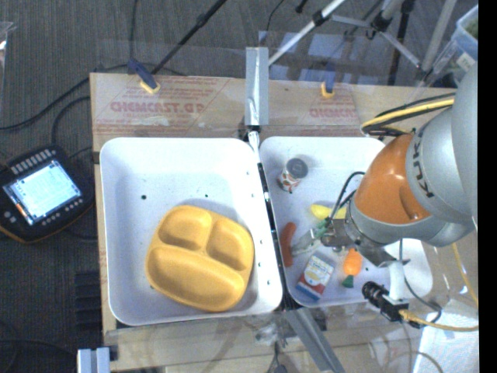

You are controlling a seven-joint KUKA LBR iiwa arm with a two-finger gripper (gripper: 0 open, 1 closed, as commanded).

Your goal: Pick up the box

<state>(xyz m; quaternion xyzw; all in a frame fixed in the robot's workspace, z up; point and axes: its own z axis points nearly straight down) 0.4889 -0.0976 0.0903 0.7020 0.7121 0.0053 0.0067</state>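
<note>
The box (315, 276) is a small white carton with red and blue print. It lies flat near the front edge of the right bin (273, 208). The arm's orange and grey wrist hangs over the middle of that bin. My gripper (317, 238) points down and left from it, just above the box and a little behind it. Nothing is visibly held between its tips. The wrist hides the bin floor to the right of the box.
Around the gripper in the right bin lie a red sausage-shaped piece (288, 242), a yellow piece (321, 210), a small carrot (352, 264) and a little can (295, 173) at the back. The left bin (132, 177) holds a yellow compartment tray (200, 256).
</note>
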